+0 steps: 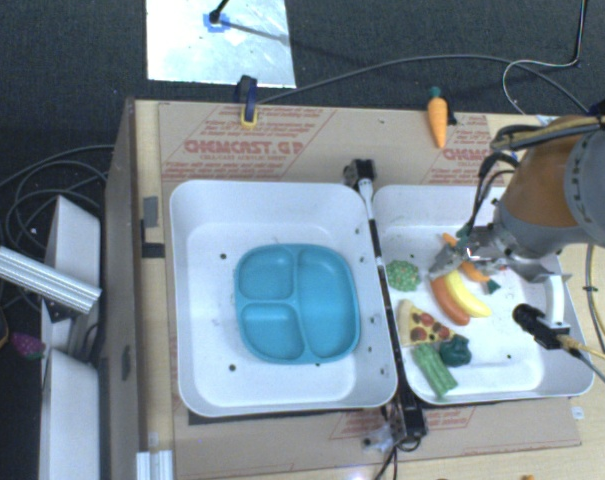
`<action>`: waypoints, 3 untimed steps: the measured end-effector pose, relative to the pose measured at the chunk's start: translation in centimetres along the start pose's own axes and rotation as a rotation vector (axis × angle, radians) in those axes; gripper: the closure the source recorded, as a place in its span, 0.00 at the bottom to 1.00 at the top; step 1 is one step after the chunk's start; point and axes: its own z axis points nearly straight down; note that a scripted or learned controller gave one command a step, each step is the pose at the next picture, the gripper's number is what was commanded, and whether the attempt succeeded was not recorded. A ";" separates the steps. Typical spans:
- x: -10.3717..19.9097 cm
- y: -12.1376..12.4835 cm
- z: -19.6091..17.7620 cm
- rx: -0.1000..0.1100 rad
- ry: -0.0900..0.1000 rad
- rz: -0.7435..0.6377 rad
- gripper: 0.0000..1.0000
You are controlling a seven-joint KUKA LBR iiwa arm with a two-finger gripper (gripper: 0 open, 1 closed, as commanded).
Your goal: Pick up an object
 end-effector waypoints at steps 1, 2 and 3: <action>1.9 -3.9 1.4 0.014 0.003 0.002 0.00; 1.8 -3.8 0.4 0.011 0.002 0.002 1.00; 9.6 0.3 -8.7 0.010 0.004 -0.001 1.00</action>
